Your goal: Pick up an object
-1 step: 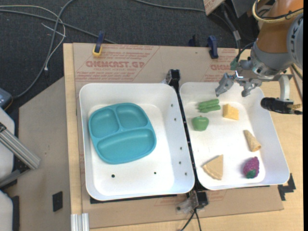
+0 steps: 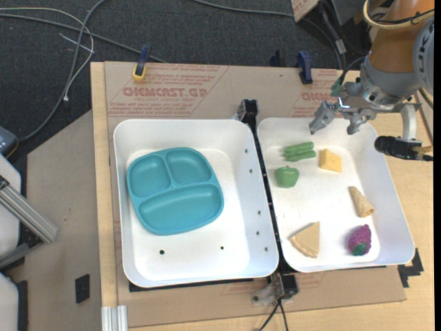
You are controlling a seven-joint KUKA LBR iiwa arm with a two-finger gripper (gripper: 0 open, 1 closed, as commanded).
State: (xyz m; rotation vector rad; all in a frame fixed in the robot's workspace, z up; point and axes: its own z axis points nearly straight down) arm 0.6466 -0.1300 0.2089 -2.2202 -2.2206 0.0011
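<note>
While the gripper [image 2: 340, 120] hovers open and empty over the right bin [image 2: 394, 205], the cheese cube [image 2: 330, 161] below looks light, stiff, best pinched across flat sides.

The bench top is a sheet of brown cardboard [image 2: 172, 92] with faded red print. Two clamps hold its far edge: a blue and yellow clamp [image 2: 142, 61] at the left and a blue clamp [image 2: 304, 66] more to the right. Behind it, thin grey cables [image 2: 83, 26] lie on dark carpet [image 2: 207, 5]. A black clip [image 2: 247, 109] sits between the two bins at their far end.
</note>
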